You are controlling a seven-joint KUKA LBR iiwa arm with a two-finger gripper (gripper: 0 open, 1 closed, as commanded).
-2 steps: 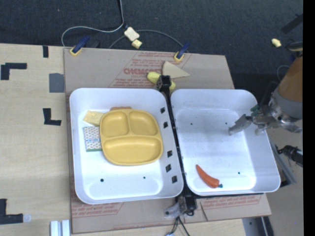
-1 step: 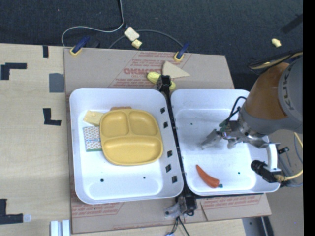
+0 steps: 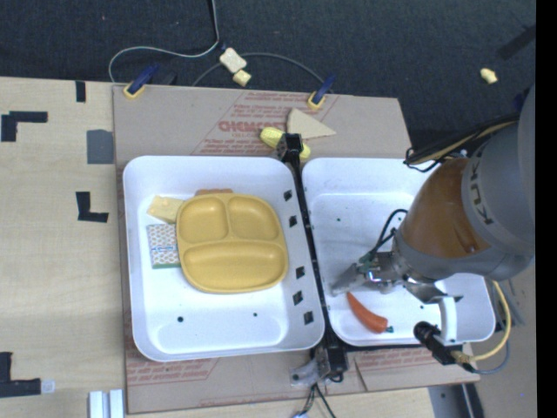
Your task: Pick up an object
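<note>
Glossy tapered orange carrot (image 3: 367,313) (plastic-looking) lies in smooth white bin (image 3: 348,185).

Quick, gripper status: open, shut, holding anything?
Gripper: cannot be told from this view; it sits in the right bin just above the orange carrot.

A robotics lab is suggested. Two white bins (image 3: 139,233) are set side by side on a cardboard sheet (image 3: 252,120), which is held to the tabletop (image 3: 52,259) by clamps (image 3: 139,83). Black tape marks (image 3: 87,205) are stuck to the wooden surface. Loose cables (image 3: 209,24) are run across dark carpet (image 3: 365,33) behind. A grey industrial arm (image 3: 487,207) with an orange band is seen at the right, and toy items are kept in the bins.
</note>
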